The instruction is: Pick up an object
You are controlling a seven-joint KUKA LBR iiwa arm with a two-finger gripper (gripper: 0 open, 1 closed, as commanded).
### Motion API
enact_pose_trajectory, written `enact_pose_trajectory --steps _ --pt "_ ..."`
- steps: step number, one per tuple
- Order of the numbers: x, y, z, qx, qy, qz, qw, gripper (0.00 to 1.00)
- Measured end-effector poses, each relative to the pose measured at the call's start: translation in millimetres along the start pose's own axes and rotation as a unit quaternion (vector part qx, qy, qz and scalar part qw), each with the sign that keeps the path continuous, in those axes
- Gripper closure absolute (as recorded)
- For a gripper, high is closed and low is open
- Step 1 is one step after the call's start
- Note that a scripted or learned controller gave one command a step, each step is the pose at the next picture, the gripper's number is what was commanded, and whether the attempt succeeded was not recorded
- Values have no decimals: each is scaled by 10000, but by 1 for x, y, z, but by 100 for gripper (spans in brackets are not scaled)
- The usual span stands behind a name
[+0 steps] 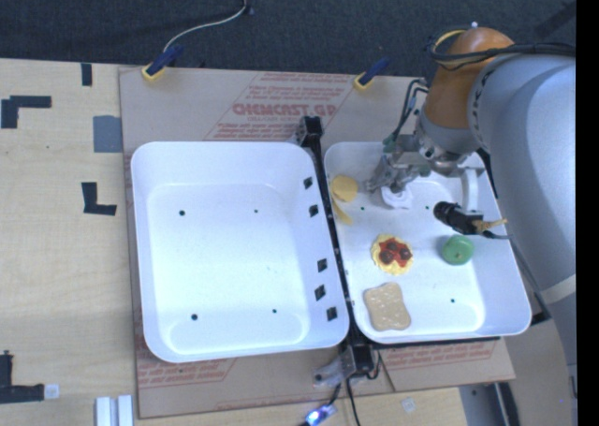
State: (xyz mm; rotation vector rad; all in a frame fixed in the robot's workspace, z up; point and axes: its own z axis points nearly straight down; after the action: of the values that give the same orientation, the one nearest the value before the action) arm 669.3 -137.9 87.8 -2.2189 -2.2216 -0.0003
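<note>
Dark carpet borders the far edge of a pale wooden desk point(56, 256), on which a brown cardboard sheet point(271, 110) lies beneath two shallow white bins standing side by side. The grey arm point(533, 153), with its orange band, reaches in from the view's right, and its tool point(398, 185) is lowered over the far part of the right bin point(440, 307). Whether the tool is spread or pressed together cannot be told from this angle, and nothing can be seen held in it. The left bin point(225, 256) lies well apart from the tool, toward the view's left, beyond the dividing wall the two bins share. All the loose things sit in the right bin. A beige cracker-shaped piece point(387, 306) lies farthest from the tool, near the bin's front wall. A round yellow disc with a red topping point(392, 253) rests between that piece and the tool, almost straight below the tool in the view. A green ball-like object point(457, 249) sits below the tool and to its right in the view, level with the disc. A yellow object point(343, 188) lies just to the view's left of the tool, against the dividing wall. A small white piece point(398, 198) shows directly beneath the tool, too small to identify, and contact between them cannot be judged.
</note>
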Motion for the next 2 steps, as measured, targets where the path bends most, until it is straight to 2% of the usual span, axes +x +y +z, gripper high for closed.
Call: enact_pose_trajectory --steps 1,2 --pt "-6 0 0 2 6 -8 10000 100" --pt "-5 -15 -27 -32 -19 5 10000 100"
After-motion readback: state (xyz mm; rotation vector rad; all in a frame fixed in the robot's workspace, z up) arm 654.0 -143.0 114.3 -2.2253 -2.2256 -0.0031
